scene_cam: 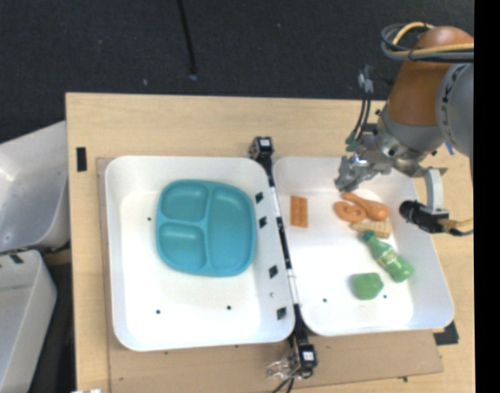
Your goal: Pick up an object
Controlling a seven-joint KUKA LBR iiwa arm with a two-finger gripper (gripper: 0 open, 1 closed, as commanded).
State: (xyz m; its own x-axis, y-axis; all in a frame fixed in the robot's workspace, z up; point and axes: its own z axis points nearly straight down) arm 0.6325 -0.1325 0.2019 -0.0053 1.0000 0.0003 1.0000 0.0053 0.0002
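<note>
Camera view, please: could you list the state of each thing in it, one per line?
Teal divided tray: lying flat in the left bin.
Orange block: flat in the right bin.
Orange toy: lying just below the gripper.
Green bottle: on its side.
Green lump: resting apart from the bottle.

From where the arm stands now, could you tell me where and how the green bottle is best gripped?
Probably across its body, from above. The green bottle lies flat in the right bin, long axis diagonal, so close the pincer across that axis, below the pale cap end that nears the orange toy.
</note>
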